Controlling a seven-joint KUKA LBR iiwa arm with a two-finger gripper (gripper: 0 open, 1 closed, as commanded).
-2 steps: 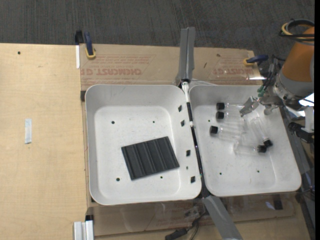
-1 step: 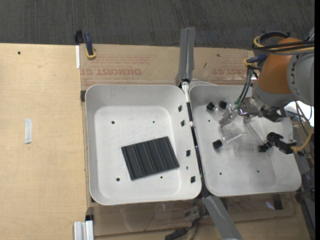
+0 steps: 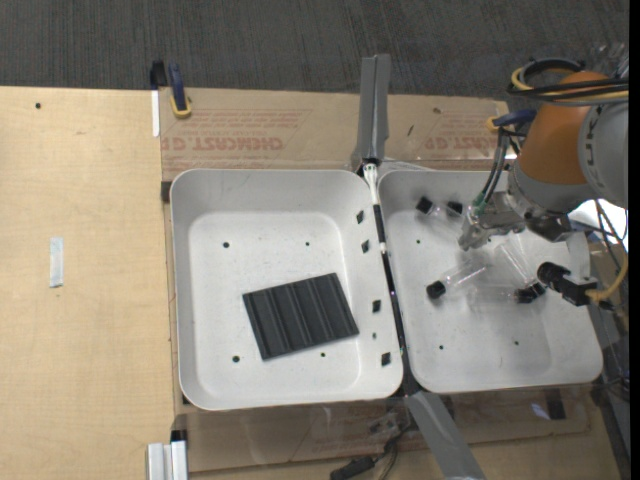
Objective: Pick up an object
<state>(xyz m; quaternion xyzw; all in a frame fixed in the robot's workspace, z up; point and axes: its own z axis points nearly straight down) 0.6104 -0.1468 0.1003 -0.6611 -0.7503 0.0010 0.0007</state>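
Observation:
The right bin (image 3: 500, 363) holds several small pieces. Two small black pieces (image 3: 424, 206) (image 3: 455, 209) lie near its back wall. A clear tube with a black cap (image 3: 458, 279) lies near the middle, and a second clear piece with a black end (image 3: 522, 286) lies to its right. My gripper (image 3: 477, 232) hangs over the back half of this bin, just above and behind the clear tube, with nothing visibly held. In the left bin (image 3: 200, 268) a dark ribbed rectangular panel (image 3: 300, 315) lies flat, slightly turned.
The two bins meet at a raised divider with black clips (image 3: 380, 248). The arm's orange band (image 3: 550, 148) stands over the right bin's back right corner. Cardboard (image 3: 250, 133) lies behind the bins and a wooden bench top (image 3: 80, 268) lies to the left.

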